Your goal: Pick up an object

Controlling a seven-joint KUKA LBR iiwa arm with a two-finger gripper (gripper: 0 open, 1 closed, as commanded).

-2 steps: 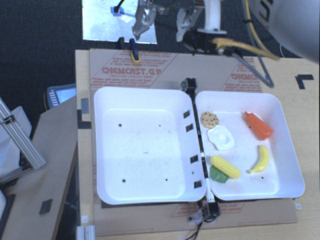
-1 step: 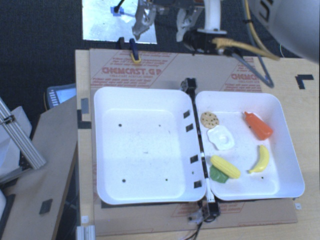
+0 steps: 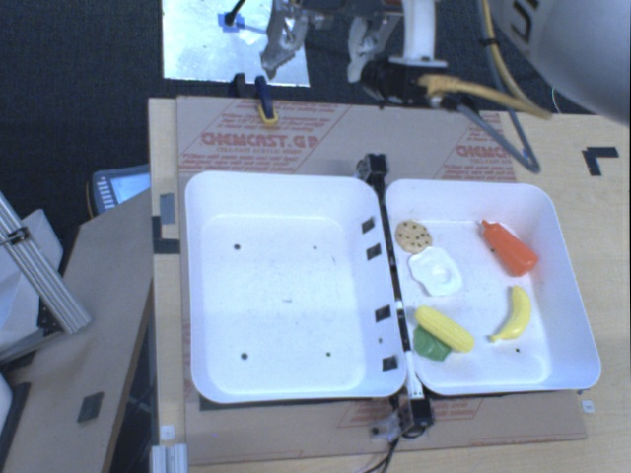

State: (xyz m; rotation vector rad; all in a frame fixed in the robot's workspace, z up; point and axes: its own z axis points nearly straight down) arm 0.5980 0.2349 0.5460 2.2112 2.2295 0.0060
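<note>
Basically we see a tan bench (image 3: pixel 128 294) with a cardboard sheet (image 3: pixel 325 131) under two white bins. Left bin (image 3: pixel 281 289) has bare floor; right bin (image 3: pixel 567 294) holds a cookie (image 3: pixel 413 235), fried egg (image 3: pixel 436 271), orange bottle (image 3: pixel 509 247), banana (image 3: pixel 515 314), and corn cob (image 3: pixel 444 328) lying partly over a green piece (image 3: pixel 427 344). Dark carpet (image 3: pixel 79 67) behind, shiny metal plate (image 3: pixel 202 23) at top. We see the gripper (image 3: pixel 320 52) high beyond the bins' far edge, fingers spread apart, nothing between them; the arm (image 3: pixel 582 28) fills the top right.
</note>
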